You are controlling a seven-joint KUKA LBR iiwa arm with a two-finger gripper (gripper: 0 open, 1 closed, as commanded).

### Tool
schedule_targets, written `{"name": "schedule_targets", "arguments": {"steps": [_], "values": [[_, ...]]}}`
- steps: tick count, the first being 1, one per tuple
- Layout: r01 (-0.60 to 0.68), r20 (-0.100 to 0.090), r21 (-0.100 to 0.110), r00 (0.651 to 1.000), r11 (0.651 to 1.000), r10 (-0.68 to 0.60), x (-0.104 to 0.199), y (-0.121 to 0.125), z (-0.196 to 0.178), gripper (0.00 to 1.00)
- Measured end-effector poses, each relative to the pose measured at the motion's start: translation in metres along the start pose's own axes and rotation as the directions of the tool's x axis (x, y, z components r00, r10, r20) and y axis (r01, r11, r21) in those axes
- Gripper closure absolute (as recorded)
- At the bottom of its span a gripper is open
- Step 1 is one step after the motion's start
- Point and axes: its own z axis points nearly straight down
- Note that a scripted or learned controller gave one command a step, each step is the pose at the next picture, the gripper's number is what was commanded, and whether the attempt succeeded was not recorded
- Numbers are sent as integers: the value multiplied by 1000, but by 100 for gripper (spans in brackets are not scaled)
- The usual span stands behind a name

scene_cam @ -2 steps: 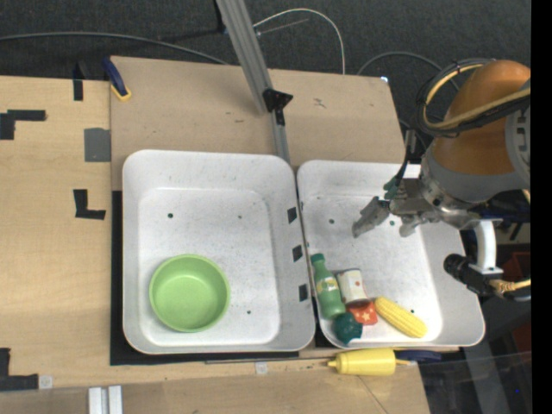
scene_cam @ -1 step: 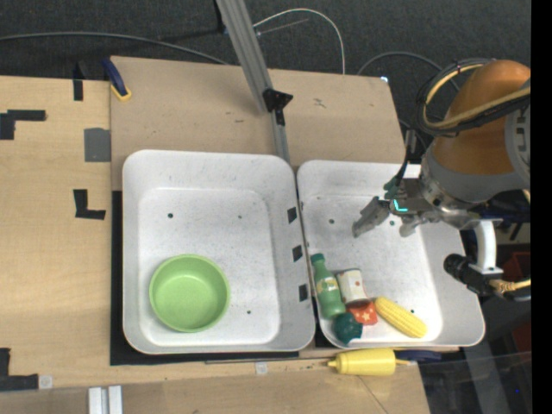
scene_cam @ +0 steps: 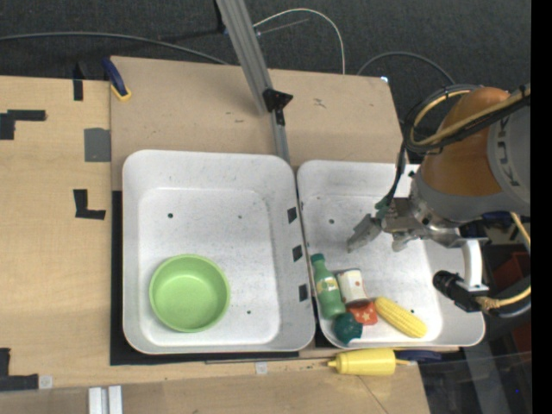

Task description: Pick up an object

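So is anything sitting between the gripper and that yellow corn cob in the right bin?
Nothing visible. The gripper hovers over bare white floor of the right bin, and the yellow corn cob lies toward the near edge with open floor between them.
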Motion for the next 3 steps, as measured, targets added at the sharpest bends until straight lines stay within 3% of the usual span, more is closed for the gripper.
{"name": "schedule_targets", "arguments": {"steps": [1,2,3], "values": [[0,-1,2,1000,1000,0,3,-10,49,0],[-3,6,-11,1000,1000,3,1,-9,99,0],[-1,4,-9,1000,1000,1,2,-9,88,100]]}}
